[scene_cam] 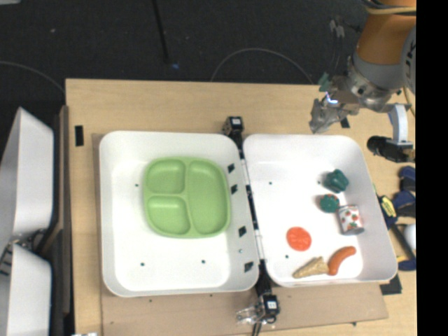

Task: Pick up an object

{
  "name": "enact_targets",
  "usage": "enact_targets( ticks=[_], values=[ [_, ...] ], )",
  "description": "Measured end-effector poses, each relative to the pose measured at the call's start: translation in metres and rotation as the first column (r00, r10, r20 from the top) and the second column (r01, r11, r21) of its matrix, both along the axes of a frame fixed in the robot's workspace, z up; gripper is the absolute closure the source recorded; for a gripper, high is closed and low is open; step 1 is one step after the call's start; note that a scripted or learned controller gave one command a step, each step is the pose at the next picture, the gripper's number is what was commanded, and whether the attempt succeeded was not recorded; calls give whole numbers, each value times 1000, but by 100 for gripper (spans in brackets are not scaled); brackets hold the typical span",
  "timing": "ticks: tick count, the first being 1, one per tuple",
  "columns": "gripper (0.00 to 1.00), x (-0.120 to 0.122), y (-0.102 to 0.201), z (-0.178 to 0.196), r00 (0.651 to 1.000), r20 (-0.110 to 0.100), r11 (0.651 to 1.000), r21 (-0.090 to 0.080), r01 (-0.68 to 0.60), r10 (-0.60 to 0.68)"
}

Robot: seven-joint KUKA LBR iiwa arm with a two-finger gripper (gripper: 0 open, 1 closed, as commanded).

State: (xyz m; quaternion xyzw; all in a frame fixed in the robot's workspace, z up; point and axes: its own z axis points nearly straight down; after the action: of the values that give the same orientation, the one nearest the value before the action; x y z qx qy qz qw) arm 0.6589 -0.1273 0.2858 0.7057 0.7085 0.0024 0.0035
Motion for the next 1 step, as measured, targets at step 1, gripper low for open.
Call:
enact_targets(
  ticks=[1],
  values=[
    [100, -14, 51, -6, 1000, -8, 1000, 1, -1, 1]
  ],
)
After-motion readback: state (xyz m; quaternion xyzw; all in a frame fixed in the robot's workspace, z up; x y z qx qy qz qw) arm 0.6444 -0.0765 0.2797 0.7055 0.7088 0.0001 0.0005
